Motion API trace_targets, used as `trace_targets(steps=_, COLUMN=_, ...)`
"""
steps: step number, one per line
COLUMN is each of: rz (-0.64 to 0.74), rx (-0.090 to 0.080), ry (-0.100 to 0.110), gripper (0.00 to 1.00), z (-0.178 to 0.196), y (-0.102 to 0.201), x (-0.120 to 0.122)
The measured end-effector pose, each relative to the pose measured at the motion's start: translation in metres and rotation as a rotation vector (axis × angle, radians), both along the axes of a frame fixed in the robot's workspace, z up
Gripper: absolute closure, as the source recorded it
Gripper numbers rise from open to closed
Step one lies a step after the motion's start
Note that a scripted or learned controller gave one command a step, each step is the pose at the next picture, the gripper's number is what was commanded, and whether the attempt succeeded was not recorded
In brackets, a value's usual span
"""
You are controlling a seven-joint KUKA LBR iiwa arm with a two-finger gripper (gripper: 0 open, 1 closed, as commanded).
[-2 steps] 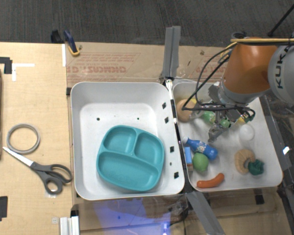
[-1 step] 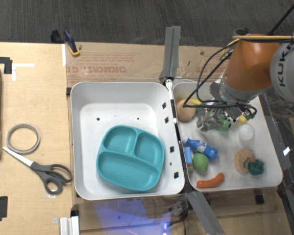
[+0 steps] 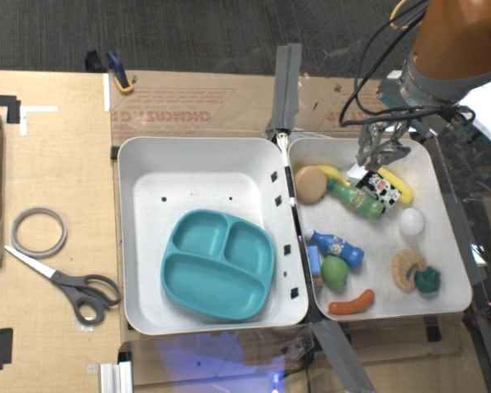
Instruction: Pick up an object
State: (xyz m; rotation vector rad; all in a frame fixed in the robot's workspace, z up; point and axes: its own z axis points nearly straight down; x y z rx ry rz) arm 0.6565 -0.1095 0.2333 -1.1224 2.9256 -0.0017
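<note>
My gripper hangs over the back of the right bin, fingers open with nothing between them. Just below it lie a black-and-white patterned toy, a yellow banana and a green bottle, bunched together. A tan egg-shaped thing sits to their left. A white egg, a blue toy, a green lime, a red sausage, a tan ring-shaped piece and a teal lump lie nearer the front.
The left bin holds a teal divided plate. Scissors and a tape roll lie on the wooden bench at the left. Cables hang from the arm behind the right bin.
</note>
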Motion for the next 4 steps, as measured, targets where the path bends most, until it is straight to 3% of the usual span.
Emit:
trace_targets(steps=1, rz=0.194, rx=0.0, ry=0.004, gripper=1.0, z=-0.141, y=-0.011, x=-0.017)
trace_targets(steps=2, rz=-0.072, rx=0.001, ry=0.001, gripper=1.0, z=-0.14, y=-0.007, x=0.004)
trace_targets(steps=3, rz=-0.008, rx=-0.001, ry=-0.001, gripper=1.0, z=0.011, y=-0.043, x=0.004)
trace_targets(steps=4, rz=-0.007, rx=0.0, ry=0.001, gripper=0.0, z=0.01, y=-0.042, x=0.004)
